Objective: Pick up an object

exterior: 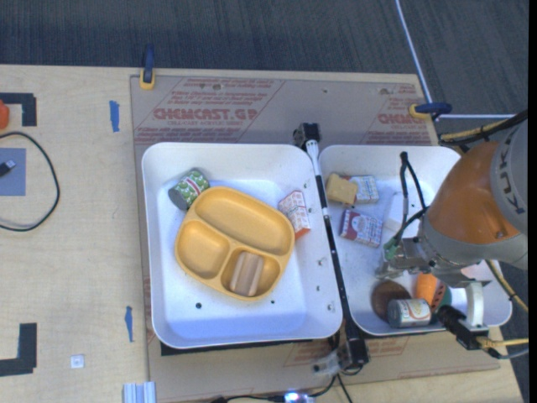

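A grey-and-orange arm (474,204) reaches over the right bin (495,316).
Its gripper (401,260) hangs low among the clutter, its state impossible to tell, beside a small can (409,311) and an orange piece (428,287). A yellow divided tray (235,240) fills the left bin (159,225).

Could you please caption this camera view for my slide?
KUKA arm reaching into the right bin of small items; yellow divided tray in the left bin.
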`<state>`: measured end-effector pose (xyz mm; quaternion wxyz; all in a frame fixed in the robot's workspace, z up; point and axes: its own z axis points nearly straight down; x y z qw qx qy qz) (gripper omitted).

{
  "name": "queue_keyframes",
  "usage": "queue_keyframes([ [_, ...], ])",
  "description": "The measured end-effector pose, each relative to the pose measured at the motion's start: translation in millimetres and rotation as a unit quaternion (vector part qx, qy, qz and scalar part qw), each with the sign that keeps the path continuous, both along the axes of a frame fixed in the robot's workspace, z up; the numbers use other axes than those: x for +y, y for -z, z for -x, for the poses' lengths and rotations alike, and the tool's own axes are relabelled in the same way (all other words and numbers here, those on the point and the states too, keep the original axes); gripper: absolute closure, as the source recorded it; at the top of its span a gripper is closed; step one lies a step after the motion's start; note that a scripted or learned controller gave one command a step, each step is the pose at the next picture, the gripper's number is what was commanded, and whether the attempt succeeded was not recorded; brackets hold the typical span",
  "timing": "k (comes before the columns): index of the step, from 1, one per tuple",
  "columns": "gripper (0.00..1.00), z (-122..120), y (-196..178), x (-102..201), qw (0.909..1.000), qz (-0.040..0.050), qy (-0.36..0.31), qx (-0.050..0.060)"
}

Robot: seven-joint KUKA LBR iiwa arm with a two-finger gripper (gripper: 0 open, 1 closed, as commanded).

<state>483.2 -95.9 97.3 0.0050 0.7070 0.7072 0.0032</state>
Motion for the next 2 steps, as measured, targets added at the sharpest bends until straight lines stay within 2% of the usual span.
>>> queue_keyframes([
  [1,0.00,0,0,0,1.0000,-0.0001,0.000,0.000],
  [2,1.00,-1,-10,0,1.0000,0.0005,0.000,-0.002],
])
